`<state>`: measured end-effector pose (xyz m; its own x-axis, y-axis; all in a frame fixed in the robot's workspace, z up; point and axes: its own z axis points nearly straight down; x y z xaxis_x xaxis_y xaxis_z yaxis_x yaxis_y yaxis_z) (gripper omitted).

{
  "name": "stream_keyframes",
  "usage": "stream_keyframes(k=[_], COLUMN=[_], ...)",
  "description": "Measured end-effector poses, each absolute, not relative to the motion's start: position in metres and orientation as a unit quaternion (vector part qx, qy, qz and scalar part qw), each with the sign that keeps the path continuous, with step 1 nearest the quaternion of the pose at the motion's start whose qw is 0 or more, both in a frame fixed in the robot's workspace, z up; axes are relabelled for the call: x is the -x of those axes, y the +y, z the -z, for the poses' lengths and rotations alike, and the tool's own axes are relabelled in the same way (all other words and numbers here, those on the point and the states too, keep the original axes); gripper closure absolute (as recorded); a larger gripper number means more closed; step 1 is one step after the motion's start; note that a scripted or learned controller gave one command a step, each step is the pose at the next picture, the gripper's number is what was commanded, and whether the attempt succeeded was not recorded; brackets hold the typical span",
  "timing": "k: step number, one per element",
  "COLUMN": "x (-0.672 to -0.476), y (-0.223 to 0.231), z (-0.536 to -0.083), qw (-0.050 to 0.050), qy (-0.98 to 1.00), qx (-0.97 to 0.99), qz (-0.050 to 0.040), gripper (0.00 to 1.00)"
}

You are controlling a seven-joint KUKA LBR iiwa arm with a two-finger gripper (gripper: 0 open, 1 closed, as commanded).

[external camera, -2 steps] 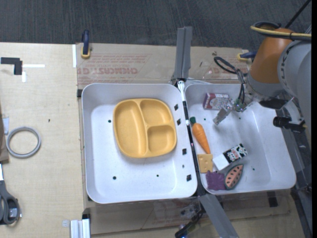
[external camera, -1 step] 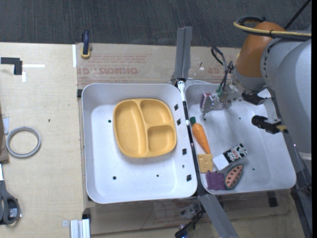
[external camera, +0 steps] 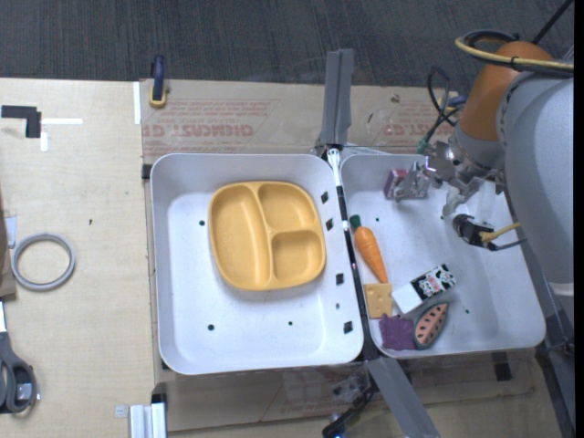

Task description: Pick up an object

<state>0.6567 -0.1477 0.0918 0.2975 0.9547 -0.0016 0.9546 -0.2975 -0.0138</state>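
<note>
Jaws (external camera: 408, 183) hover above right bin (external camera: 511, 322), near orange carrot (external camera: 370, 252).

Setting: a robotics laboratory workbench. A pale plywood bench top (external camera: 73, 336) was laid over dark carpeted flooring (external camera: 228, 16). Two shallow white bins (external camera: 173, 272) were mounted side by side, a sheet of printed cardboard (external camera: 228, 121) tucked beneath their far edge. A grey industrial arm (external camera: 538, 153) with an orange band and exposed cabling was stationed at the right. A roll of tape (external camera: 40, 261), scissors (external camera: 16, 381) and a small clamp (external camera: 158, 80) were left about. Toy food items (external camera: 370, 252) were kept in the right bin.
</note>
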Motion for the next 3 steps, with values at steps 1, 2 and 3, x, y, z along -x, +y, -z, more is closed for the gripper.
stream_keyframes(k=[1, 2, 3], x=[-0.659, -0.659, -0.600], y=[-0.165, -0.102, -0.153], z=[-0.172, -0.092, -0.152], qw=[-0.001, 0.000, 0.000], qy=[-0.692, -0.628, -0.693], qx=[0.722, 0.778, 0.721], qz=[-0.0008, -0.0012, -0.0010], gripper=[0.00, 0.00, 0.00])
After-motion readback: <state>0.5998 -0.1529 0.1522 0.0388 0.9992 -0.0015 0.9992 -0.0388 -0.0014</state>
